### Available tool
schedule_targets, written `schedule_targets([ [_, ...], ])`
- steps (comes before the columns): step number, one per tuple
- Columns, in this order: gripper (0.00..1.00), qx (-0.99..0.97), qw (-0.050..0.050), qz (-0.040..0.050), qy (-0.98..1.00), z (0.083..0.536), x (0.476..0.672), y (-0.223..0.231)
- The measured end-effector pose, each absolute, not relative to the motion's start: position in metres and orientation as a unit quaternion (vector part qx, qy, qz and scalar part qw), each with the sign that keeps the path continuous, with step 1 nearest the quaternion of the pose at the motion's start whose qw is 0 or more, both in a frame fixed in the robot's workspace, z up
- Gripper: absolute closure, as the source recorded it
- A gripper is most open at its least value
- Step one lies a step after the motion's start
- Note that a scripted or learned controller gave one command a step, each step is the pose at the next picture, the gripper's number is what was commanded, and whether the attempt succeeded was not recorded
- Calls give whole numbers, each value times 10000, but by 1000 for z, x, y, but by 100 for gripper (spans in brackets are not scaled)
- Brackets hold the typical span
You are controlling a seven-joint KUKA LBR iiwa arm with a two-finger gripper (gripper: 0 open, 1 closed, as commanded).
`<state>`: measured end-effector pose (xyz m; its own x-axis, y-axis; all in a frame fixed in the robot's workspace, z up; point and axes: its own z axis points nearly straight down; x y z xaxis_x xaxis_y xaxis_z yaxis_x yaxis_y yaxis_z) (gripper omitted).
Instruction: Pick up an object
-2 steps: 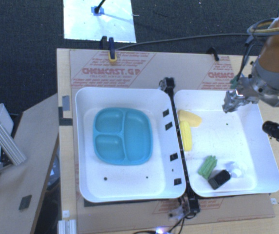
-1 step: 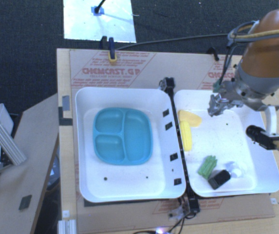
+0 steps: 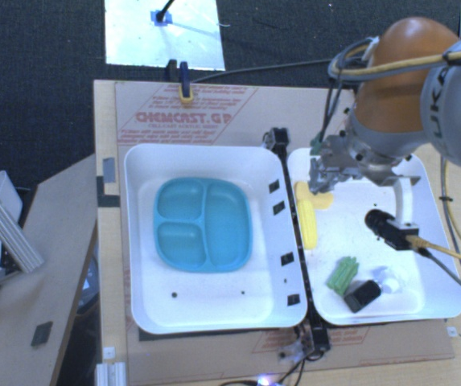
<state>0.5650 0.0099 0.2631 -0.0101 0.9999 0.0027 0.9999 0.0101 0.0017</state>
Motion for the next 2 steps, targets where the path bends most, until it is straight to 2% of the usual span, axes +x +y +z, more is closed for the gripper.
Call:
schedule_targets([
  [1, 100, -7034, 3, -11, -7107, 263, 556, 64],
  [2, 100, -7039, 12, -1, -7103, 239, 548, 110],
])
